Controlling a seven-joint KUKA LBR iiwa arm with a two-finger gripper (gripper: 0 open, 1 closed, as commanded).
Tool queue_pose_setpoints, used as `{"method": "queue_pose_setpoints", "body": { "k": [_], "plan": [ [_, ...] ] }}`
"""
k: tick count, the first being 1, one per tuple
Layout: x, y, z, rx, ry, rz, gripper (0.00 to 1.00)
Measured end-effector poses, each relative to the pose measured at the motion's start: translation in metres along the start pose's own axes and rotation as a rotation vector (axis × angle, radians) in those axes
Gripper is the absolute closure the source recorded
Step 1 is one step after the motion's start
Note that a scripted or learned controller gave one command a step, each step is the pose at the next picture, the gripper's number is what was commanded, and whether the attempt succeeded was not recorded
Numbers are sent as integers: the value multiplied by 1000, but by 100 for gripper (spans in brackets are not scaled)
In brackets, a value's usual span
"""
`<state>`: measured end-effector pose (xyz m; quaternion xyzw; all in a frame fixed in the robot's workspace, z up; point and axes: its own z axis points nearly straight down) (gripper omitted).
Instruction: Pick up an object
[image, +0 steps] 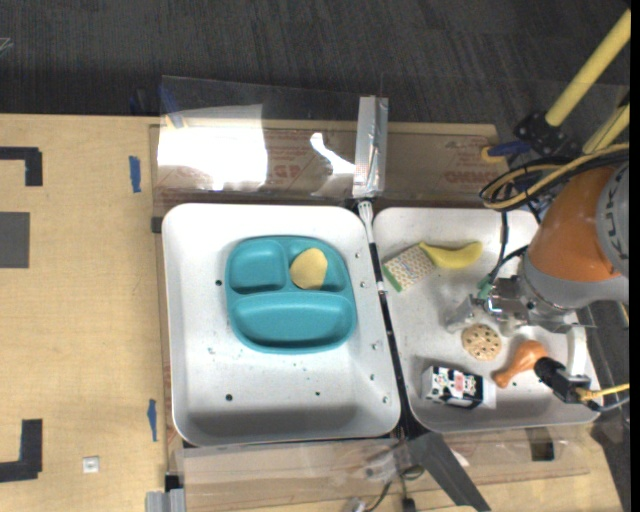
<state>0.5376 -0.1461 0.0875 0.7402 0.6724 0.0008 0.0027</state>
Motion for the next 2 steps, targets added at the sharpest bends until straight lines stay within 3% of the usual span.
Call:
{"method": "queue_pose_setpoints", "body": {
  "k": [1, 2],
  "plan": [
    [15, -58, -1, -3, 3, -189, 0],
    [15, -56, -12, -9, 0, -186, 100]
  ]
}}
